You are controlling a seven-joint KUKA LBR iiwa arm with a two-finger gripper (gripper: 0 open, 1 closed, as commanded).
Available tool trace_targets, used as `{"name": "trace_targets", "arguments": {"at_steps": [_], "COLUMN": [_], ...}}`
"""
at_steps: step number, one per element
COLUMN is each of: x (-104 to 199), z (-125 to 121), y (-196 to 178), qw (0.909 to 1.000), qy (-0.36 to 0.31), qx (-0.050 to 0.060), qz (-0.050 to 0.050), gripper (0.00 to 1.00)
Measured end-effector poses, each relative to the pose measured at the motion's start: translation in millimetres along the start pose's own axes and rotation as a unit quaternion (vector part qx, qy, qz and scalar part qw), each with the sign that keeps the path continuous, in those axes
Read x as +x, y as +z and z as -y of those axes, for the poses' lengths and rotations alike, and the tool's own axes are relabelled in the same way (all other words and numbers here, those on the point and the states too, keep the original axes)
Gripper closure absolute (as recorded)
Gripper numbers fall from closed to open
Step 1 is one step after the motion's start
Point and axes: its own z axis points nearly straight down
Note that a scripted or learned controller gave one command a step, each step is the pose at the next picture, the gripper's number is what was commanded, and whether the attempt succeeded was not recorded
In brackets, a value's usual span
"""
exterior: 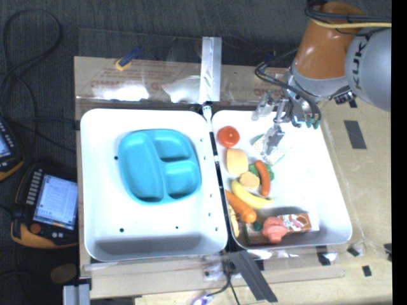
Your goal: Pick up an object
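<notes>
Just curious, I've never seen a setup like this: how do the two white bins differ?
The left bin holds one thing, a blue divided tray; the right bin holds a heap of small toy foods, among them a tomato and a banana. The claw hangs over the right bin, not the left bin. Both bins are shallow, white and look alike in size.

Two white bins (95,189) sit side by side on the worktop (362,183): the one left of the central divider holds one blue sectioned tray (159,165), the one right of it one tomato (228,135), one banana (249,197), two carrots (240,207) and one pink toy (275,229).
</notes>
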Motion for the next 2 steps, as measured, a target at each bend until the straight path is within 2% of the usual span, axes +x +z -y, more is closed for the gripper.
{"name": "trace_targets", "arguments": {"at_steps": [1, 2], "x": [10, 8], "z": [-5, -5], "y": [99, 88], "qw": [0.9814, 0.9814], "qy": [-0.192, -0.192], "qx": [0.001, 0.002], "qz": [0.005, 0.007], "gripper": [0.0, 1.0]}}
